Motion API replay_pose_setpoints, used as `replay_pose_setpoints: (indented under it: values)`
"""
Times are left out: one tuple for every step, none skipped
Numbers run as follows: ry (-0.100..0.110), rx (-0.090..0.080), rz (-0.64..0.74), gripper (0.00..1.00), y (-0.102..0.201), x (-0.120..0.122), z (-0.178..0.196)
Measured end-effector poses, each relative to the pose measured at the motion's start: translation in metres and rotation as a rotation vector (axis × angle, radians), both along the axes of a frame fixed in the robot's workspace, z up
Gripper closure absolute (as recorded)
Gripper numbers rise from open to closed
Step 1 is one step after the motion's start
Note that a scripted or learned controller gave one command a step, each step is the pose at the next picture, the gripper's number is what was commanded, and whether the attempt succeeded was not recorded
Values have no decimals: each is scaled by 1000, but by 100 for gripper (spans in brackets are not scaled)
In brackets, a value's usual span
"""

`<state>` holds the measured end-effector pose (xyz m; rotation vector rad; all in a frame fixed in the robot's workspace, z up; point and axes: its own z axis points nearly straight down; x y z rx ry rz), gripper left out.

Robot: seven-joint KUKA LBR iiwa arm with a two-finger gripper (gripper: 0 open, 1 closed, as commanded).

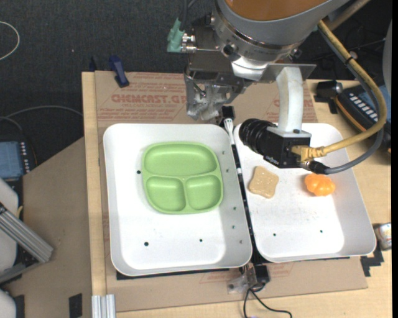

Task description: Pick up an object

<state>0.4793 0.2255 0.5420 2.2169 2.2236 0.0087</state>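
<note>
Beside the orange [319,184], toast [263,182] lies tilted.

Bright, even light falls from above, and the left bin [124,236] reads almost pure white, close to washed out along its near rim. Inside that bin the green tray [181,177] shows a soft sheen but no hard glare, with only a thin shadow around its edge. To the right of the bin the picture stays sharp. Above the bin the arm [267,18] is large, slightly soft in focus, and shades the cardboard beneath it. Left of the bin the surroundings drop to near black.
</note>
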Motion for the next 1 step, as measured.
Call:
replay_pose_setpoints:
  values:
    - [-2, 1, 1, 100, 1, 0, 10]
